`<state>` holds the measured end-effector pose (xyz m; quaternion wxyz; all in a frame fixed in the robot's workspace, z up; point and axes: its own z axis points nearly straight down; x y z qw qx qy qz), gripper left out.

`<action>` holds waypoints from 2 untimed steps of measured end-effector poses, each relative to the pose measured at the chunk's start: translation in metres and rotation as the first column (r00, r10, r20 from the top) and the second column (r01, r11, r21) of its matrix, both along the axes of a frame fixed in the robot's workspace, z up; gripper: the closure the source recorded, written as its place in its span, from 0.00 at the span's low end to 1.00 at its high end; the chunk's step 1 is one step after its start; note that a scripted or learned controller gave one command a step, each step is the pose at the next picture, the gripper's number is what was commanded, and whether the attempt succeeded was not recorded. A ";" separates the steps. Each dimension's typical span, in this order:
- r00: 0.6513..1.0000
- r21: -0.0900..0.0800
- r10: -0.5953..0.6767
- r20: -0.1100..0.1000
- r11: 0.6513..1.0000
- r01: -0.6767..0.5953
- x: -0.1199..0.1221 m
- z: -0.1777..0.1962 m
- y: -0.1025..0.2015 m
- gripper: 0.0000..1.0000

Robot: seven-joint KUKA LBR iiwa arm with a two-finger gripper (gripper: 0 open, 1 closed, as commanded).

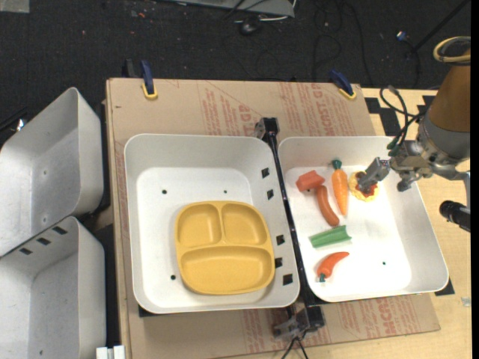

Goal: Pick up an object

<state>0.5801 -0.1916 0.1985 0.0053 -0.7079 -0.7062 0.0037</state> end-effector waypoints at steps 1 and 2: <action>1.000 -0.003 0.003 0.013 1.000 -0.003 0.003 0.007 0.001 0.00; 1.000 -0.001 0.001 0.008 1.000 -0.001 -0.006 -0.040 0.003 0.00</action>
